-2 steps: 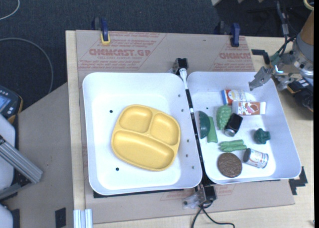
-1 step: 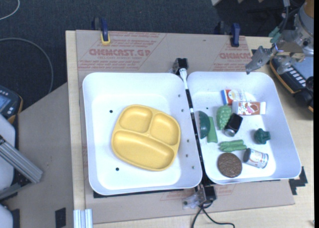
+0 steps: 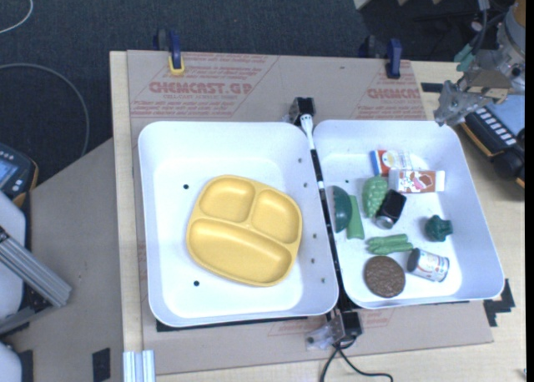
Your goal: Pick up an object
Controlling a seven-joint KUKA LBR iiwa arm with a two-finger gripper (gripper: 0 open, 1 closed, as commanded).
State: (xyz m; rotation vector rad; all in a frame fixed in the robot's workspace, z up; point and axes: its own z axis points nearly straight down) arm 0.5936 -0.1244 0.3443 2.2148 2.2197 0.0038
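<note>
My gripper point(image 3: 450, 105), upper right and of indeterminate state, hangs beyond the right bin point(image 3: 476, 205), where crowded objects such as the small can point(image 3: 429, 264), lower right, risk a nudged, failed pick.

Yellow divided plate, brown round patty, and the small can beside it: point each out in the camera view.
Yellow divided plate point(image 3: 244, 229): camera view, on the ridge between its compartments.
Brown round patty point(image 3: 385, 276): camera view, centre of its top face.
Small can point(image 3: 429, 265): camera view, middle of its side.
</note>
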